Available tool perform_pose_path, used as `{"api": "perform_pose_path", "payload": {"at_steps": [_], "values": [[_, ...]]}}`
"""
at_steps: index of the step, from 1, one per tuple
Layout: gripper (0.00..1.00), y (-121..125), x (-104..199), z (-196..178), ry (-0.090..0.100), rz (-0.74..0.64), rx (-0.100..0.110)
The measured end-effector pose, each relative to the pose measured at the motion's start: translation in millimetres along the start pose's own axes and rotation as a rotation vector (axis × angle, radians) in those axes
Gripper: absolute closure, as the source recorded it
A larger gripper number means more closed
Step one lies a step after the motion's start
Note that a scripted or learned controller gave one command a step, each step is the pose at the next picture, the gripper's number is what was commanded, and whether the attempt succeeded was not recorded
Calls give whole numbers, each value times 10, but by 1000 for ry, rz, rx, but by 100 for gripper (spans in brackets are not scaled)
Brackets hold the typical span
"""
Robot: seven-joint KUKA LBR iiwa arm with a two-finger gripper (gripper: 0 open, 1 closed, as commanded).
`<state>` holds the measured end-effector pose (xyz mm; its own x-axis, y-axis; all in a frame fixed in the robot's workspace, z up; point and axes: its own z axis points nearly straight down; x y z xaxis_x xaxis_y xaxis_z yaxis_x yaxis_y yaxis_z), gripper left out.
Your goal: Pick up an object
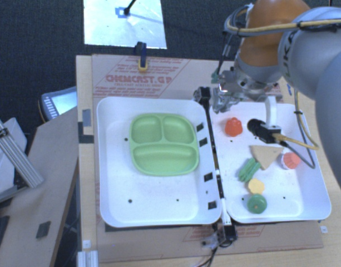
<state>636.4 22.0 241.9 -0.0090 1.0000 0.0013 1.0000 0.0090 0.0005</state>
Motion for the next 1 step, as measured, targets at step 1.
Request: {"api": "perform_pose_path", "payload": {"at_steps": [1], "values": [[100, 14, 539, -53, 1, -1, -2]]}}
